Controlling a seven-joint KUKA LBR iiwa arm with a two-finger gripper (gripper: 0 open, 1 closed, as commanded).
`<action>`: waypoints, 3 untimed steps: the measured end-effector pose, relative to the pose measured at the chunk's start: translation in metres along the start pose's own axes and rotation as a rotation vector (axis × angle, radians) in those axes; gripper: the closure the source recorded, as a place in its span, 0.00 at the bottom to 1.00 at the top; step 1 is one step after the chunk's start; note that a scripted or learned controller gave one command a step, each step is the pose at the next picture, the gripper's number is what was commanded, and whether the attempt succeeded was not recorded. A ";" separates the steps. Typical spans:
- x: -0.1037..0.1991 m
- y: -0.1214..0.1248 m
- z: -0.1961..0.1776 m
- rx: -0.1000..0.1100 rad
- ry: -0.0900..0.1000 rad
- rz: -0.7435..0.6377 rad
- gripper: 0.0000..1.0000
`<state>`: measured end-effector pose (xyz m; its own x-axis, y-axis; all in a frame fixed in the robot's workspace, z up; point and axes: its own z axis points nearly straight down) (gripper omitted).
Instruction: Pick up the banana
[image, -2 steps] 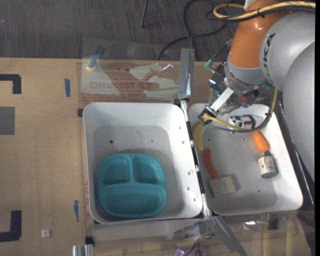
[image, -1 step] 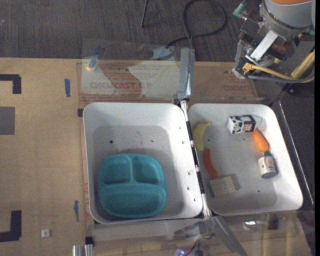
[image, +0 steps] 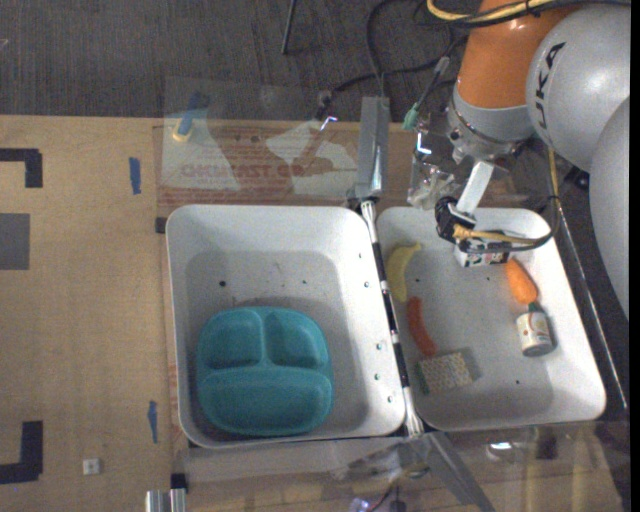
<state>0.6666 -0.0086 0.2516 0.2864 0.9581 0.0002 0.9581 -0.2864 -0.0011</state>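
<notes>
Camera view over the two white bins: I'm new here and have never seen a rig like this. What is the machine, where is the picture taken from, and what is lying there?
The machine is a grey robot arm with an orange band, reaching in from the right. The one camera sits above the bench and looks down at a slant. The arm's gripper hangs over the far edge of the right bin, and the picture does not show it holding anything. In that bin lie the banana, a slim red-orange piece, a carrot, a small bottle and a speckled sponge. The left bin holds a teal divided plate.
</notes>
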 end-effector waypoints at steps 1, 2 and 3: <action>0.085 -0.025 -0.032 -0.004 0.001 -0.262 1.00; 0.110 -0.084 -0.019 0.000 0.000 -0.305 1.00; 0.152 -0.106 0.010 0.000 0.000 -0.697 1.00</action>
